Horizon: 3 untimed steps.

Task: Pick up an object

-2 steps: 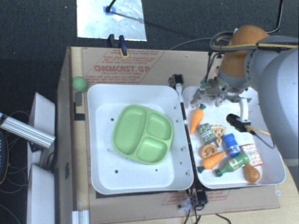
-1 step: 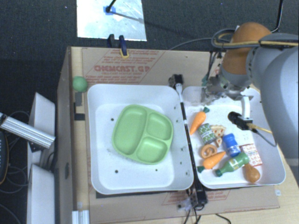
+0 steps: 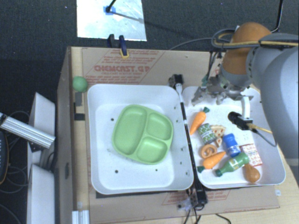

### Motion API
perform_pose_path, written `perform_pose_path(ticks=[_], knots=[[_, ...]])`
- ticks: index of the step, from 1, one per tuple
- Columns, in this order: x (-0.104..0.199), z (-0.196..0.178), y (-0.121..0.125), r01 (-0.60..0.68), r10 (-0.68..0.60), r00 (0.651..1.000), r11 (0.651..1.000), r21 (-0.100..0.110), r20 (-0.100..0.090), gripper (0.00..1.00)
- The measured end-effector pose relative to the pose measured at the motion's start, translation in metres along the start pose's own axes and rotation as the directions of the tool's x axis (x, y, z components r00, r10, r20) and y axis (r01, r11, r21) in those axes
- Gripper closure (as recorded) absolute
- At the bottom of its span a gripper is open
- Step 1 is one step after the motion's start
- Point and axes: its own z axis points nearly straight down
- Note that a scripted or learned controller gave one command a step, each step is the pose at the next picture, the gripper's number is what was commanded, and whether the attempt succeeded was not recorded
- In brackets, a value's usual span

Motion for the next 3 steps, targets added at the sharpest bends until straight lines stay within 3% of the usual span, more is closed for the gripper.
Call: perform_pose_path(ticks=[1, 3], knots=[[-0.011, 0.023, -0.002, -0.010, 0.010, 1.000, 1.000, 0.006, -0.002, 0.00], [0.001, 0.022, -0.002, -0.006, 0.006, 1.000, 1.000, 0.006, -0.002, 0.00]])
